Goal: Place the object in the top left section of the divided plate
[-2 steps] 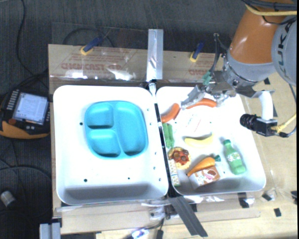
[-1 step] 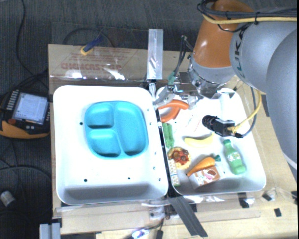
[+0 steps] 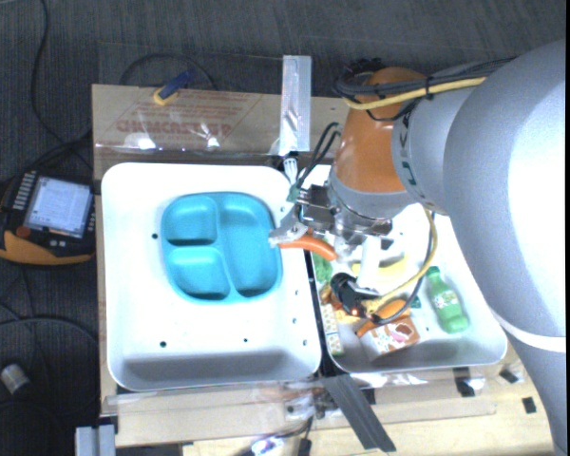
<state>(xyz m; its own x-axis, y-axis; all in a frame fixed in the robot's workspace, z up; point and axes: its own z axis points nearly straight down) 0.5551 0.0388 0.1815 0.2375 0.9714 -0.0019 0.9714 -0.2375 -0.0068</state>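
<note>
In the camera view we see two shallow white bins standing side by side on the surface. In the left bin [image 3: 123, 350] lies the blue divided plate [image 3: 220, 245], a little tilted, with three sections. Its top left section [image 3: 192, 220] has nothing in it.

The grey arm [image 3: 494, 169] comes in from the right, and its orange band [image 3: 366, 150] sits above the wrist. The hand [image 3: 299, 239] hangs over the wall between the two bins, just beside the right edge of the plate. Between its fingers we see a thin orange object [image 3: 312, 244], shaped like a small carrot, and the hand is clamped on it. The object lies almost flat, with its lighter tip pointing toward the plate. We cannot tell whether this tip touches the plate rim.

In the right bin [image 3: 484, 350], partly under the arm, lie several small things: a green bottle [image 3: 446, 301] near the right wall, a brown packet [image 3: 392, 334] close to the front wall, and a yellow piece [image 3: 391, 266] between them and the hand. On the floor to the left of the surface lies a device with a lit screen [image 3: 55, 209].
</note>
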